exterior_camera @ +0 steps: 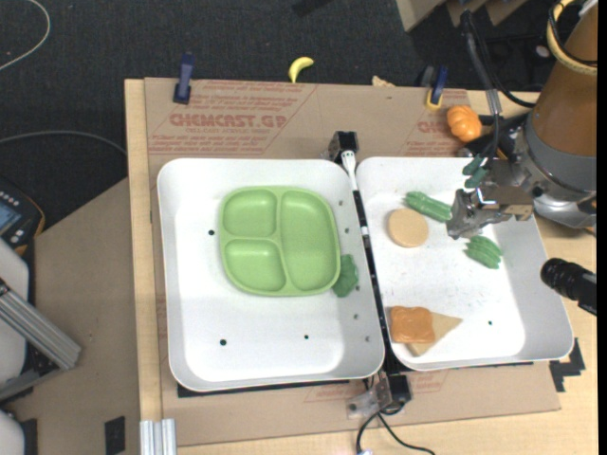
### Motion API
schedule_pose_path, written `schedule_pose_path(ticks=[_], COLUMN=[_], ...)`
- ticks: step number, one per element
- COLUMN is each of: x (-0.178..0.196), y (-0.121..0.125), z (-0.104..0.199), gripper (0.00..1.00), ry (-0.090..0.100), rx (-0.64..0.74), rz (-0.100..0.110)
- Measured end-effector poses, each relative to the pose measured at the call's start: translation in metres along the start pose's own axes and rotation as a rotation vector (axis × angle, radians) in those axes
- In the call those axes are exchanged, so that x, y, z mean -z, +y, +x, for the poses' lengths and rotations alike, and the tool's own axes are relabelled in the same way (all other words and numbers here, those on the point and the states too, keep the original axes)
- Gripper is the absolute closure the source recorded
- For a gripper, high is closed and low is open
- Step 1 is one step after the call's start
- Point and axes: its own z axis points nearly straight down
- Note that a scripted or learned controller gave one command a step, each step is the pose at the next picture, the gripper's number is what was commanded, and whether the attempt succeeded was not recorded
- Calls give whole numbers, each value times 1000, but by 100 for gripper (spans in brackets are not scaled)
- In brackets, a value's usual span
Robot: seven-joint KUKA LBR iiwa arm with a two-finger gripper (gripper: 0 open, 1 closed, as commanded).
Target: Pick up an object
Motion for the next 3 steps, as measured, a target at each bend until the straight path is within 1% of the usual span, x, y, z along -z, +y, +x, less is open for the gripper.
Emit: schedule_pose_path(ticks=[1,2,3], x=[-40,90,-16], y=[-2,0,-1], z=[-61,15,93], gripper=[100,100,100], ry=[-3,0,-2], rx=[-14,2,0], rz=[2,-21,6])
